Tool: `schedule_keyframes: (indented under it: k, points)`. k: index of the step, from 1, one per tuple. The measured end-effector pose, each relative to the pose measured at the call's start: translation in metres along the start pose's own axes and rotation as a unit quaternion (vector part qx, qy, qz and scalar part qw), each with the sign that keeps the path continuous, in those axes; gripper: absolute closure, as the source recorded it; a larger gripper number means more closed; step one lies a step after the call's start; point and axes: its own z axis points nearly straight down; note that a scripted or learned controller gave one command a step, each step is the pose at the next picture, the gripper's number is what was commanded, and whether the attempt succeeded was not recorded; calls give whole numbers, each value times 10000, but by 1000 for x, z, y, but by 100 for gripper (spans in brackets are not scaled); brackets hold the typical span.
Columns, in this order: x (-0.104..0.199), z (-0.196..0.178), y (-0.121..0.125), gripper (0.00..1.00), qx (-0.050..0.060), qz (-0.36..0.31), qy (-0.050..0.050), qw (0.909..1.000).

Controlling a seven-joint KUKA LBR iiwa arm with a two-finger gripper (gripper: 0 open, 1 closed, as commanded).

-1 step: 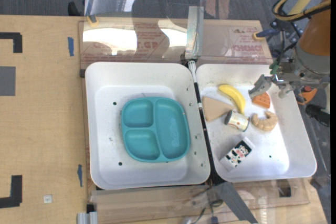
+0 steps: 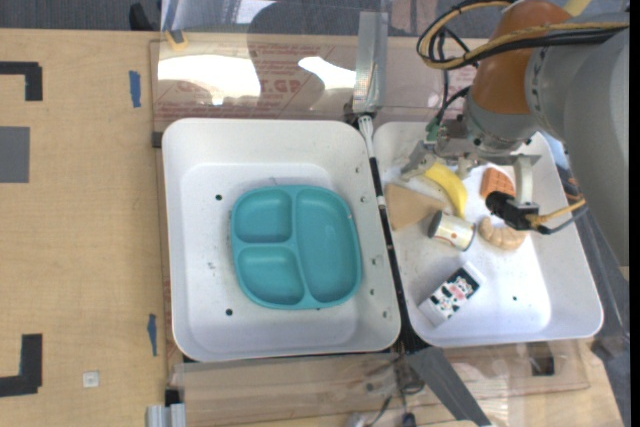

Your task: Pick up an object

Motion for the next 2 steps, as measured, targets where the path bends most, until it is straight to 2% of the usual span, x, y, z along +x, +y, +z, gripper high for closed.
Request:
schedule_keyframes:
  k: [1,2]
  points:
    - [-50,1,-41,0,36,-4,35,10000]
    - [-53,-10,-40,100,16,9,-1,10000]
